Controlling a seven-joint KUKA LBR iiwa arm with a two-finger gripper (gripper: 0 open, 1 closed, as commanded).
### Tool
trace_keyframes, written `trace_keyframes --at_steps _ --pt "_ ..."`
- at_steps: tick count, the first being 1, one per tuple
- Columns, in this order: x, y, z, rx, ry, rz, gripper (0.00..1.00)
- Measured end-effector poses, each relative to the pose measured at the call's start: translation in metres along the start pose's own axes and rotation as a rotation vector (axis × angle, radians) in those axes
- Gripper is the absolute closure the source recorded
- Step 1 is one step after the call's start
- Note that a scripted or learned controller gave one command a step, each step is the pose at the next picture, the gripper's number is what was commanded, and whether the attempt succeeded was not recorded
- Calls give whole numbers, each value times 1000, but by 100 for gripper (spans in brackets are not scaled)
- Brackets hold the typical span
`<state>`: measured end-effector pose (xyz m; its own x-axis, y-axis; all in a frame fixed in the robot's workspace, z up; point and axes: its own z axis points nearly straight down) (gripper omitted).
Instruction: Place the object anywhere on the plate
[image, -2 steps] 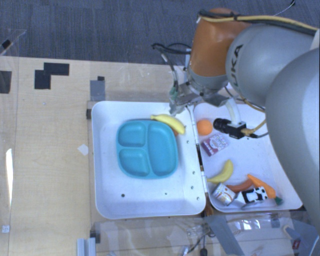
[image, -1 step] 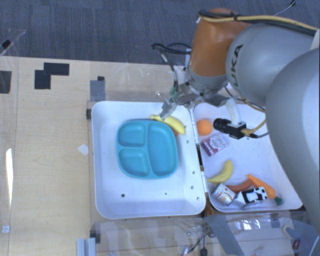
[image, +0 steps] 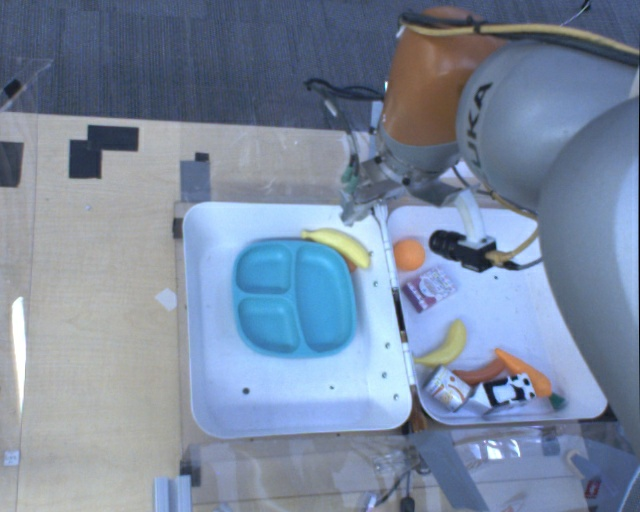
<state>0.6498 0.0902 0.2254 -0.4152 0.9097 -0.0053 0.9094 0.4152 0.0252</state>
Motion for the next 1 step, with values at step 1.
trace_keyframes --at_steps 1 --pt "101 66 29 19 6 -36 100"
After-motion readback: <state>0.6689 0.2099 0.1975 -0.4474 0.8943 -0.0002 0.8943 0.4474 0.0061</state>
